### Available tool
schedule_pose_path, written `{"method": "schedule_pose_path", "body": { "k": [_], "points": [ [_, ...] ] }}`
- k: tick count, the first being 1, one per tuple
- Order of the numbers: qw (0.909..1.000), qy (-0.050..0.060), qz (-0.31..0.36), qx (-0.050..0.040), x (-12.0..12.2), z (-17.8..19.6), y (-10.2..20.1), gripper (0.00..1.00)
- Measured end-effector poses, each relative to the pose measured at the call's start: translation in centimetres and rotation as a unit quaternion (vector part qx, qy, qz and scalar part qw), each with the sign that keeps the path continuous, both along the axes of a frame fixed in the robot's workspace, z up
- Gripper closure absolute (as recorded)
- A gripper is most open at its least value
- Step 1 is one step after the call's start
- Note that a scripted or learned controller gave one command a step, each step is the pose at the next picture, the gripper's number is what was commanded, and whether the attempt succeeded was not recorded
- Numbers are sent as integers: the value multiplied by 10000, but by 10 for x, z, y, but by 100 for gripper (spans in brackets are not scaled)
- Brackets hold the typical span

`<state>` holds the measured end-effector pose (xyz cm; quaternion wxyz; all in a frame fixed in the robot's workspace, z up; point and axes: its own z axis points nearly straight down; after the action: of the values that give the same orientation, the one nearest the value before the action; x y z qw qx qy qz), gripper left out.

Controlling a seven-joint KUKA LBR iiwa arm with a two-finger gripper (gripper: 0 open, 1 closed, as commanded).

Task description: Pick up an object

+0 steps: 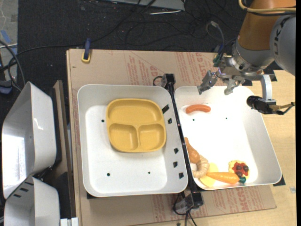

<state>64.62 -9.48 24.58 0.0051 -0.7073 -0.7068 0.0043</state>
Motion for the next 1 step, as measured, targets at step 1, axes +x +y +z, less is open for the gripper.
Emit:
{"method": "schedule_pose_path", "body": {
  "k": [1],
  "points": [
    [10000, -67, 9, -7, 2, 8, 0, 0]
  ]
}}
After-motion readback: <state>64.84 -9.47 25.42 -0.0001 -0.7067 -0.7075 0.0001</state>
